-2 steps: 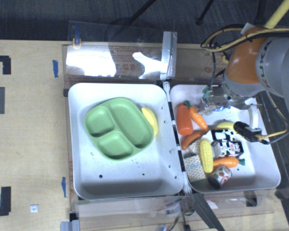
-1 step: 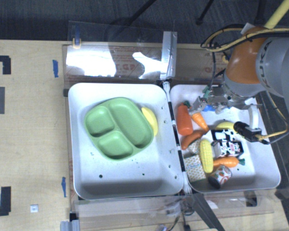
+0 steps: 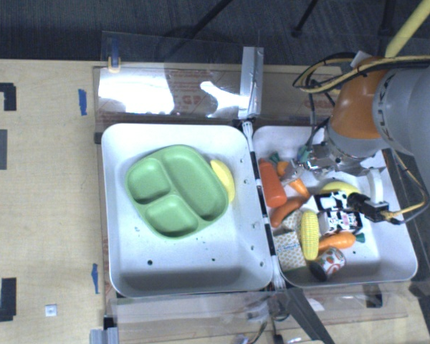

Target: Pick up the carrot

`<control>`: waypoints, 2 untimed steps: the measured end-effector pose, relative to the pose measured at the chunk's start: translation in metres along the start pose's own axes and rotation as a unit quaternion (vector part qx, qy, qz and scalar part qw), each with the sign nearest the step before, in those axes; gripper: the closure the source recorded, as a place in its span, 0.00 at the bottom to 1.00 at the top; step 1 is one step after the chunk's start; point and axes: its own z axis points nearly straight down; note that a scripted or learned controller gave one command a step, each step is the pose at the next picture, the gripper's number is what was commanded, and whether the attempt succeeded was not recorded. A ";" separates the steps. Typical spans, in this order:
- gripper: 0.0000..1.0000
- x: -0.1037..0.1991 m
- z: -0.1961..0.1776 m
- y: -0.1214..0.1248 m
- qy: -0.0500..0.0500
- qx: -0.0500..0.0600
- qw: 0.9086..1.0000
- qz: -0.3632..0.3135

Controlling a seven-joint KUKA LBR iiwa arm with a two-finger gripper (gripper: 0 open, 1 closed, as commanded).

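In the right bin (image 3: 398,264), the carrot (image 3: 272,185) lies along the left wall, a thick orange piece with a small green top at its far end. Two more orange pieces sit close by: one slanted just below it (image 3: 287,208) and a small one to its right (image 3: 298,187). My gripper (image 3: 303,162) hangs over the far part of this bin, just right of the carrot's green end and above the small orange piece. Nothing is visibly held. The grey arm with its orange band (image 3: 355,110) reaches in from the right.
The right bin also holds a corn cob (image 3: 309,233), a yellow item (image 3: 338,188), a black-and-white box (image 3: 338,215), another orange piece (image 3: 337,241) and a small round toy (image 3: 328,262). The left bin (image 3: 122,264) holds a green divided plate (image 3: 175,190) and a yellow fruit (image 3: 224,178).
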 end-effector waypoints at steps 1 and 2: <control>1.00 0.002 -0.010 0.001 0.003 -0.001 1.000 0.000; 1.00 0.001 -0.087 0.042 0.008 0.021 0.999 -0.033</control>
